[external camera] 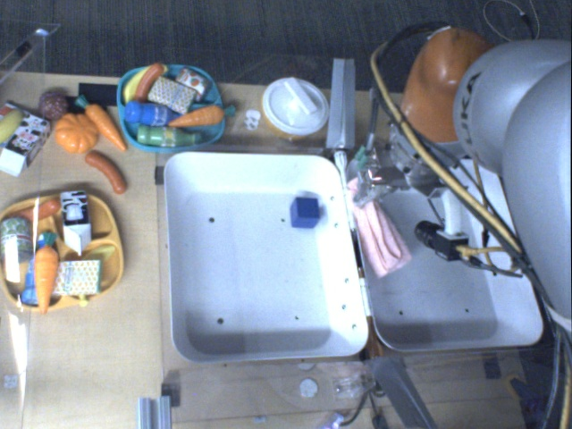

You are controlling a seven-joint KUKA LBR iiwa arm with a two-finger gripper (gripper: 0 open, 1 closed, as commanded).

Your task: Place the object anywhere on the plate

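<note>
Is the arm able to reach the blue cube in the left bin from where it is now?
Probably yes: the blue cube lies alone on the left bin's floor, near the arm's side, with nothing over it.

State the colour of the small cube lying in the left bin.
Blue. The cube shows plainly in the camera view, against the left bin's white floor.

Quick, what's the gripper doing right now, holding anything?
Gripper: holding a pink cloth, which hangs over the right bin.
</note>
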